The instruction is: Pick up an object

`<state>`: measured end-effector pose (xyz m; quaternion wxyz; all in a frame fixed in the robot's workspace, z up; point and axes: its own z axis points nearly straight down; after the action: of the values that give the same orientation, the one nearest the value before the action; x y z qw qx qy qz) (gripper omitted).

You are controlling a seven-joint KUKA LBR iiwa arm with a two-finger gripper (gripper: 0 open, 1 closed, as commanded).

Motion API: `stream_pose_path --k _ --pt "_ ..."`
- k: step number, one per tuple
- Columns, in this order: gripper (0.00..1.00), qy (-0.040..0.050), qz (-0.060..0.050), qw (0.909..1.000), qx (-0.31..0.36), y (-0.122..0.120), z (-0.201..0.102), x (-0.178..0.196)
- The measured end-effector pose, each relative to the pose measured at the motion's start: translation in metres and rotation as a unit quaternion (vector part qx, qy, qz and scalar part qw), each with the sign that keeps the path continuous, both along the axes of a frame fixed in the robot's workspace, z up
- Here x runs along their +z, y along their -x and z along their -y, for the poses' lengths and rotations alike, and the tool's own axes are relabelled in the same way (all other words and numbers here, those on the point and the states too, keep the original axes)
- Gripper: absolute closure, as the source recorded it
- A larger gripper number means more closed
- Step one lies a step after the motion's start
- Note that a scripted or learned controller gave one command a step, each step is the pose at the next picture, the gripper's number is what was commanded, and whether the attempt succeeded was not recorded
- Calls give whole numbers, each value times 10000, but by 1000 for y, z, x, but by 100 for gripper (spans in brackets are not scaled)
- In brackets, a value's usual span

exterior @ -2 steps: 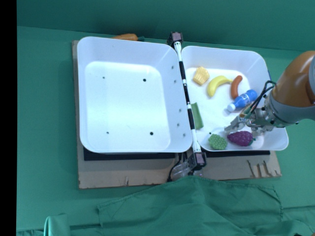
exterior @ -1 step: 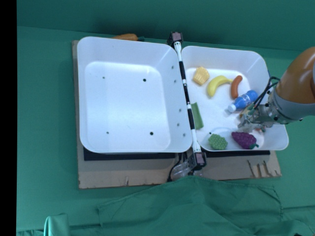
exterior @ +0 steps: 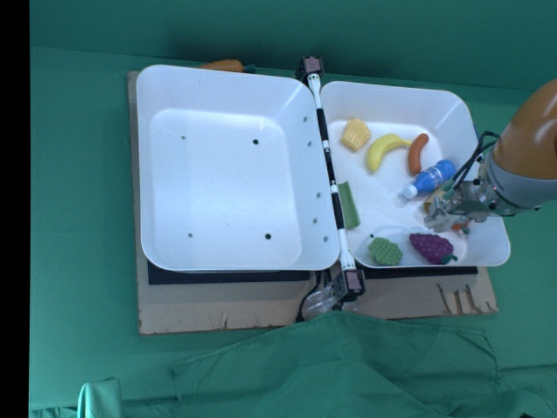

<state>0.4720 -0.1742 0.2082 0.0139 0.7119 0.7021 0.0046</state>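
Hovering my hand (exterior: 446, 209) in right bin (exterior: 396, 94), between blue bottle (exterior: 430, 179) and purple grapes (exterior: 432, 247); can't tell if hand open.

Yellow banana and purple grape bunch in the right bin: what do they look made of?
Yellow banana: likely moulded plastic, smooth with a slight sheen and uniform colour. Purple grape bunch: probably plastic or rubber, bumpy, evenly coloured. Both look like toy food.

Both bins (exterior: 174, 85) present smooth, glossy white plastic. Beneath them lies matt brown cardboard (exterior: 218, 316) on matt green cloth (exterior: 78, 190), creased at the near edge. Left of the gripper (exterior: 446, 209), the toy foods, including the banana (exterior: 384, 149) and grapes (exterior: 431, 247), look like moulded plastic with a slight sheen. The gripper appears metallic grey.
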Motion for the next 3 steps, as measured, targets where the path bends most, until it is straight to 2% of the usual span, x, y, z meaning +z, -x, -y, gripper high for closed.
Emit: stream_pose_path --k 1,2,3 --pt "0 -4 -7 10000 0 0 0 -1" --pt "100 12 23 10000 -17 -1 1 11" --pt "100 27 49 10000 -35 -2 3 23"
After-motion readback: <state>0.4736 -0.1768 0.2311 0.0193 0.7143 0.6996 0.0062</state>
